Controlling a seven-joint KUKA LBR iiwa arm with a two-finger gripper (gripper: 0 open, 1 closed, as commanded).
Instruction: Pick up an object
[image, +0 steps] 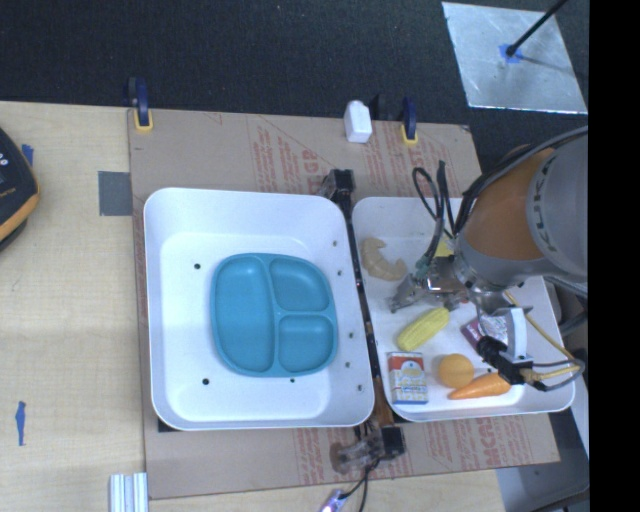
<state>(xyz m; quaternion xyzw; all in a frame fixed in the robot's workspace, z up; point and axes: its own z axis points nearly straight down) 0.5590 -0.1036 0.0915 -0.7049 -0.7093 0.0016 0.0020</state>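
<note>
The right white bin (395, 215) holds several toy foods. A yellow corn cob (423, 326) lies in its middle, a beige piece (381, 259) near its back left, a small red and white box (407, 378) at the front left, an orange ball (456, 370) and a carrot (478, 386) along the front. My gripper (418, 292) reaches down from the right into this bin, just above the corn cob. Its metal fingers (406, 297) stand close over the bin floor beside the corn; nothing shows between them.
The left white bin (170, 380) carries a blue divided plate (273, 313). The arm's grey and orange wrist (515, 220) covers the right bin's back right part. Cables and a dark fitting (510, 355) hang over the bin's right side. Clamps sit at the bench's back edge.
</note>
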